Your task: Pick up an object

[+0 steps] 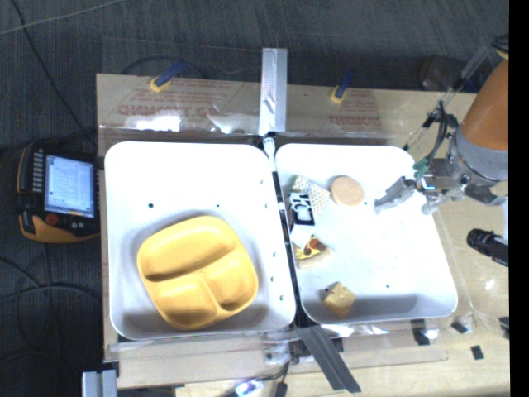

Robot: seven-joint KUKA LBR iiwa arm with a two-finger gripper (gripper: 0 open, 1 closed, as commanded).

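The right bin (413,296) holds several small objects. A round tan disc (347,191) lies near its back. Left of the disc, against the divider, is a black-and-white patterned piece (304,206). A small pizza-like wedge (311,250) lies below that, and a tan block (337,298) rests near the front wall. My gripper (410,199) hangs over the right side of this bin, to the right of the disc and apart from it. Its fingers are spread open with nothing between them.
A yellow divided plate (197,271) lies in the left bin (132,172). A metal strip (273,89) stands behind the divider between the bins. A handheld pendant (59,190) lies off the bench at the left. The arm's orange band (489,114) is at the right edge.
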